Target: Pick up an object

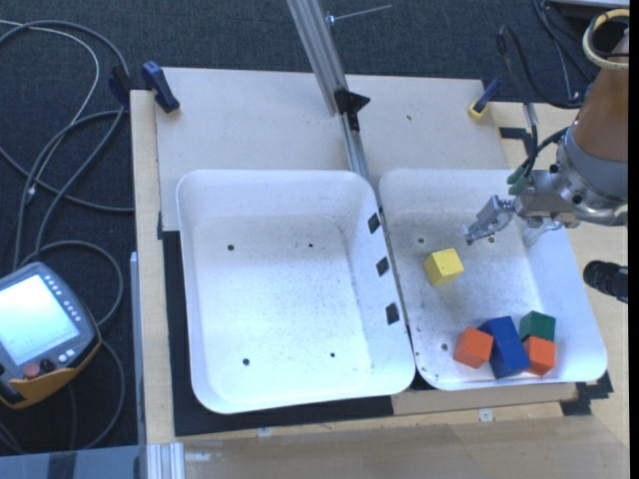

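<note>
In the right bin (559, 257) lies a yellow block (444, 265), alone near the bin's middle left. A cluster sits at the near right corner: an orange block (474, 347), a blue block (504, 345), a green block (537, 324) and a second orange block (540, 354), all touching or nearly so. My gripper (487, 224) hangs over the right bin, up and to the right of the yellow block and apart from it. Nothing shows in its grasp.
The left bin (200, 267) stands beside the right one, their rims meeting at the centre. A slanted metal pole (321, 58) rises behind the bins. Clamps sit at the bench's back corners. A teach pendant (40, 332) lies on the floor at left.
</note>
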Robot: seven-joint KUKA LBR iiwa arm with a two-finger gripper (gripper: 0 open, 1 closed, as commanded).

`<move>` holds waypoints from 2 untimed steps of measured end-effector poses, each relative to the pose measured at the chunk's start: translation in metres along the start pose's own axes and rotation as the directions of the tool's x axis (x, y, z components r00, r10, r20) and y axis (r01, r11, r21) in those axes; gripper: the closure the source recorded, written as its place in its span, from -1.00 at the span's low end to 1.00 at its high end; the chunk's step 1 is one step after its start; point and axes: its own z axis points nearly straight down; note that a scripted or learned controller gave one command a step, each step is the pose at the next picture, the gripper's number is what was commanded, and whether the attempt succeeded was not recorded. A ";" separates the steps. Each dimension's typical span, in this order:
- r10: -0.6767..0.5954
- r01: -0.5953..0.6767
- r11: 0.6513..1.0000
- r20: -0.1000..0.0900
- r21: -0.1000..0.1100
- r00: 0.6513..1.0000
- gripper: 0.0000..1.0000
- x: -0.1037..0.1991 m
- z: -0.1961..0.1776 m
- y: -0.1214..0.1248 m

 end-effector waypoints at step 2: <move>0.003 -0.003 1.000 -0.001 0.012 1.000 -1.00 0.005 0.184 0.028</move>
